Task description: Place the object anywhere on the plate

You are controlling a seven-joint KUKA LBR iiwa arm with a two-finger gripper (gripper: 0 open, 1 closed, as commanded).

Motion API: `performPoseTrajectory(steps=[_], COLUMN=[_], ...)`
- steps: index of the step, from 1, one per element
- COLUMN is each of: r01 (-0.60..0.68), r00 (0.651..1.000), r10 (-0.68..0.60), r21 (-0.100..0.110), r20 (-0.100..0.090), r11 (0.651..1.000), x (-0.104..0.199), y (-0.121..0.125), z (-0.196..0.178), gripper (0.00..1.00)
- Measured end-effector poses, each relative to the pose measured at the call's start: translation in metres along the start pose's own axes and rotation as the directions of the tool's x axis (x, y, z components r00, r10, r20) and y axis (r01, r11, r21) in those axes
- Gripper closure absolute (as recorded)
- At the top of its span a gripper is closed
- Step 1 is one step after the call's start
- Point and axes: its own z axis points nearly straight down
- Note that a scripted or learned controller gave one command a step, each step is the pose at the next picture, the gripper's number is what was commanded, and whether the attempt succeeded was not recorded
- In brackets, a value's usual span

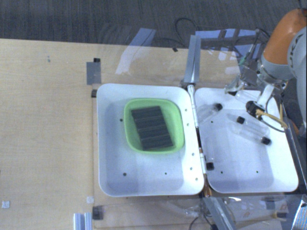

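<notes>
Camera view from above, at a slant: pale wooden desk point(43, 128), wide and bare along its left side, ending at dark carpet along the top.

Two shallow white bins side by side on it, touching along their inner rims. Left bin point(144, 188) holding a plate; right bin point(249, 176) mostly open white floor toward its near edge.

Grey arm with orange band point(283, 37) entering at the upper right, hanging over the far right corner of the right bin.

Square green plate point(128, 128) in the upper middle of the left bin, with bare white floor below it and narrower strips at left and right.

Dark grey ridged object point(151, 127) lying flat on the plate, slightly turned, inside the raised rim on all sides, green showing around it.

End effector point(244, 78) above the far rim of the right bin, well apart from plate and object; too blurred and small to tell how wide, nothing seen held in it.

Clear piece with black ends point(250, 130) lying aslant in the right bin, below the arm.
</notes>
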Motion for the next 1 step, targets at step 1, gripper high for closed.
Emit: performPoseTrajectory(steps=[1], r01=[0.000], r00=[1.000], r10=[0.000], r21=[0.000], r20=[0.000], r11=[1.000], x=[0.0000], y=[0.0000], z=[-0.0001], gripper=[0.00])
